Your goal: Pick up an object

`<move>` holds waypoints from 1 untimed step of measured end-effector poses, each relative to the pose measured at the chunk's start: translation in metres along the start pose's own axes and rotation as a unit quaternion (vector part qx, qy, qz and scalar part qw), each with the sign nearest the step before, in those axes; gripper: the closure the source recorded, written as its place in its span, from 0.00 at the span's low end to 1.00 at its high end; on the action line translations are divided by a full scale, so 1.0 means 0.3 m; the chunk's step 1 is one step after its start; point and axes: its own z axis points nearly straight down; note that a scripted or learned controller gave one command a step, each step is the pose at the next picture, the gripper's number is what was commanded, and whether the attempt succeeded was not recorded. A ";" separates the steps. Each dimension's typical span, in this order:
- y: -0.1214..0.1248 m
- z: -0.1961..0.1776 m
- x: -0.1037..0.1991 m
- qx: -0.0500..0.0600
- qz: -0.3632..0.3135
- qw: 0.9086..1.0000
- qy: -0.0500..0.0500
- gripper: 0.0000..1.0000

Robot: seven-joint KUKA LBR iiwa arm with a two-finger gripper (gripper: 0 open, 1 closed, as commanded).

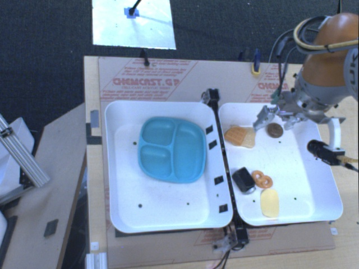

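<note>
Two white bins are seen side by side: the left bin (120,206) holds a blue divided plate (171,149). Over the right bin (322,192), the gripper (273,118) hangs with its fingers spread apart, nothing clasped between them. A small brown round object (274,130) lies just beneath, a tan bread slice (240,137) beside it.

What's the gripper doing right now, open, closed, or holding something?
Gripper: open, holding nothing, above the right bin near the brown round object.
</note>
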 end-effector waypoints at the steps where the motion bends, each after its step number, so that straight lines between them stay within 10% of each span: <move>1: 0.007 -0.025 0.001 -0.007 -0.001 1.000 0.000 0.00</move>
